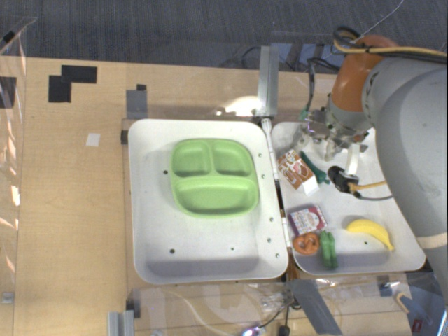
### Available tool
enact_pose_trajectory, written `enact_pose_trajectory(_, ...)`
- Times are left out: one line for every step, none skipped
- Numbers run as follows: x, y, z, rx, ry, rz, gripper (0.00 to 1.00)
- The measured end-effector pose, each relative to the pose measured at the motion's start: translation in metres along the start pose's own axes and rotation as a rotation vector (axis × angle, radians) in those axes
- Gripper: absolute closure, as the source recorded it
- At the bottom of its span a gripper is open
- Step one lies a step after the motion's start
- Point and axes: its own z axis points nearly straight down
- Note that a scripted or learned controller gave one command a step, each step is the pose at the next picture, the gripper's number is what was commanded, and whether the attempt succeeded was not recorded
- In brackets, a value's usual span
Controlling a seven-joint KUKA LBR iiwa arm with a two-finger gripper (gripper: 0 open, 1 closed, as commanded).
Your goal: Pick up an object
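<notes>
From above, the claw hangs over the right bin's far end; whether it is apart or together, I cannot tell. A banana lies near that bin's front, untouched.

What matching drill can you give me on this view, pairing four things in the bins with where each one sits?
Things:
1. green three-compartment plastic plate
2. yellow banana
3. small brown and white carton
4. purple and white packet

Places:
A. right bin, against the dividing wall, near the gripper
B. middle of the left bin
C. right bin, by its near right corner
D. right bin, just above the orange round piece and the green pepper-like piece

Pairs: 1-B, 2-C, 3-A, 4-D
</notes>
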Motion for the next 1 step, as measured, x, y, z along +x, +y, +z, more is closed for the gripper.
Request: enact_pose_trajectory(-0.0417,-0.0619,-0.1031,0.002,0.003,-0.079,0.00)
